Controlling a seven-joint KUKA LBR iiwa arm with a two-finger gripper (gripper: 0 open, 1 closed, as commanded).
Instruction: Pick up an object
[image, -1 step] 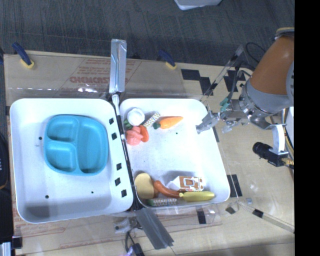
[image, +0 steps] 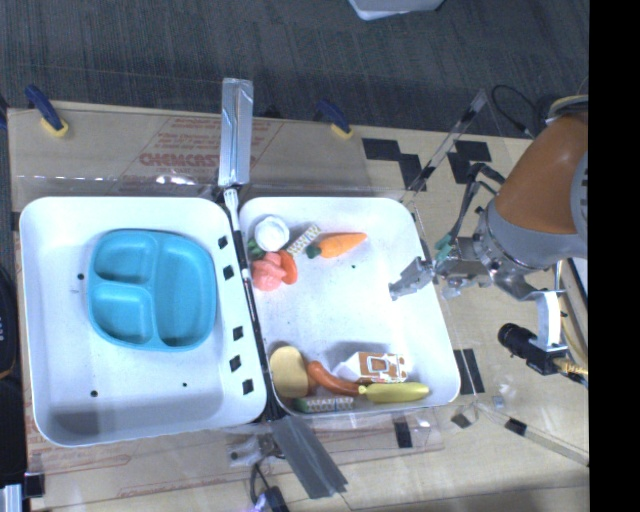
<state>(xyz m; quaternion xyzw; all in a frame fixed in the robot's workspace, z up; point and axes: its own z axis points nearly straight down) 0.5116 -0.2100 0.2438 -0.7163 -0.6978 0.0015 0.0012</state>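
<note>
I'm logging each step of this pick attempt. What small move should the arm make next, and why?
Probably shift the end effector left and slightly up toward the carrot. The end effector sits at the right bin's right rim with nothing between its fingers, and the carrot lies apart from the crowded items along the lower edge, so it looks like the easiest target.

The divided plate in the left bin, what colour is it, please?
Light blue, seen in the camera view: divided plate.
</note>
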